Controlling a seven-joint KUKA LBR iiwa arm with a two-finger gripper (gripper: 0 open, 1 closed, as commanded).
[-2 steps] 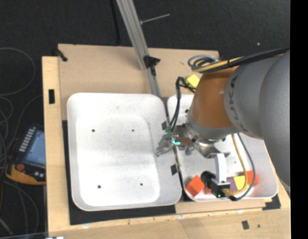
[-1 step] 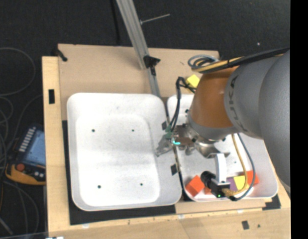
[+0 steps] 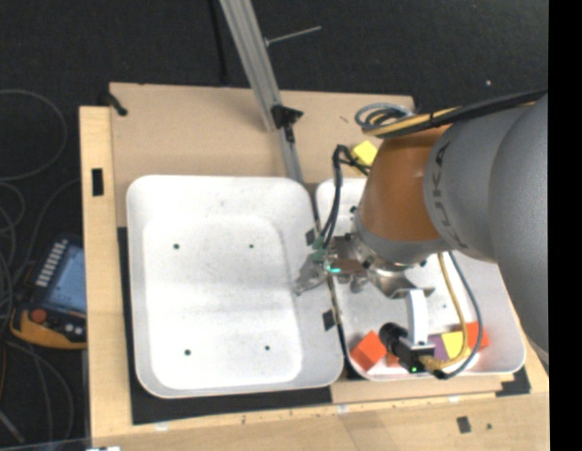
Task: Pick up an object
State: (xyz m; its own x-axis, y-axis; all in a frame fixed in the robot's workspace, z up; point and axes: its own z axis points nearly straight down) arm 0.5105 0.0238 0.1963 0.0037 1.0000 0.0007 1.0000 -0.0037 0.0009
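You saw the grey arm (image 3: 413, 195) reaching over the white bin (image 3: 502, 341) at the right of the frame. Its gripper (image 3: 314, 271) sat low near the edge shared with the other bin. You could not tell whether it was spread or closed. An orange block (image 3: 369, 348) lay apart from it, in that bin's lower-left corner. The pick looked not yet made.

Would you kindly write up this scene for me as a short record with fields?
arm: grey with an orange band, reaching in from the right above the right bin
hand: low, by the seam between the two bins
left bin: white, shallow
right bin: white, largely covered by the arm
objects in right bin: orange block, purple object, both near the front wall
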